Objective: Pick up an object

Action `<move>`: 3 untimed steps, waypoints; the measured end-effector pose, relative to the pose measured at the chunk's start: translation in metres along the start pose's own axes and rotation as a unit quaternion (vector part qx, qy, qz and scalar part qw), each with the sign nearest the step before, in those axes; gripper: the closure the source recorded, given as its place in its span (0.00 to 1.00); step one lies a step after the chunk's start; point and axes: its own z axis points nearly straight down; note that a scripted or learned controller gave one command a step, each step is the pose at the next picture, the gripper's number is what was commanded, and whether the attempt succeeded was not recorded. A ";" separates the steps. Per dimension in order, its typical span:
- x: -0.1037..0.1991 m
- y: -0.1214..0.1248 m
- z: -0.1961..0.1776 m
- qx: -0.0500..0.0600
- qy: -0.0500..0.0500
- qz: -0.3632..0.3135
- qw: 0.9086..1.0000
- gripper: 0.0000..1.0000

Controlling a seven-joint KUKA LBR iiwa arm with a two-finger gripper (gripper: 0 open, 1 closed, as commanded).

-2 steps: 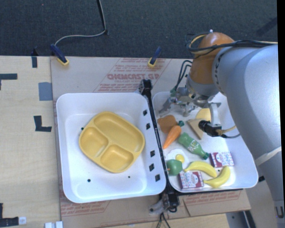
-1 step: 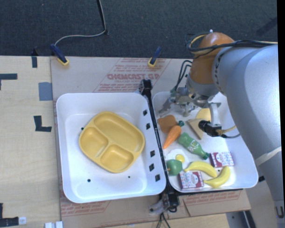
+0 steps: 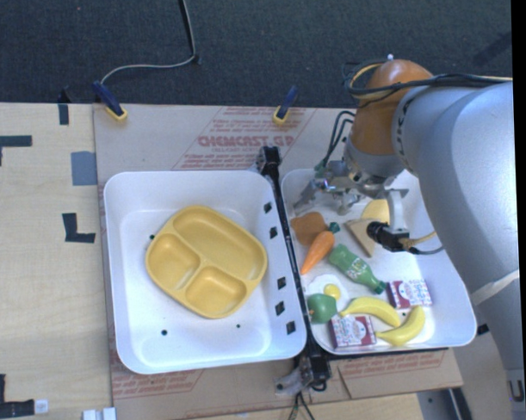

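1. A yellow divided tray point(image 3: 206, 261) lies tilted in the left white bin point(image 3: 130, 339).
2. Two yellow-and-blue clamps point(image 3: 109, 100) point(image 3: 285, 108) grip the far edge of the cardboard sheet point(image 3: 157, 140) under the bins.
3. A thin cable point(image 3: 159, 60) runs across the dark floor point(image 3: 67, 39) beyond the bench point(image 3: 33, 282).

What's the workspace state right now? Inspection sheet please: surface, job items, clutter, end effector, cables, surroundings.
Surface: cardboard sheet on the bench, two white bins side by side, left bin, right bin.
Job's things: right bin holds a carrot, green bottle, banana, green pepper, two small cartons, cheese wedge.
Clutter: yellow divided tray in the left bin.
End effector: over the right bin's far end; finger state unclear.
Cables: black cable behind the bench; wiring at the wrist.
Surroundings: two yellow-and-blue clamps, dark floor.
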 end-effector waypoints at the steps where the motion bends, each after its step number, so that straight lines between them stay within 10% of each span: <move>1: 0.001 0.000 0.000 0.000 0.000 0.000 1.000 0.00; 3: 0.001 0.000 0.000 0.000 0.000 0.000 1.000 0.00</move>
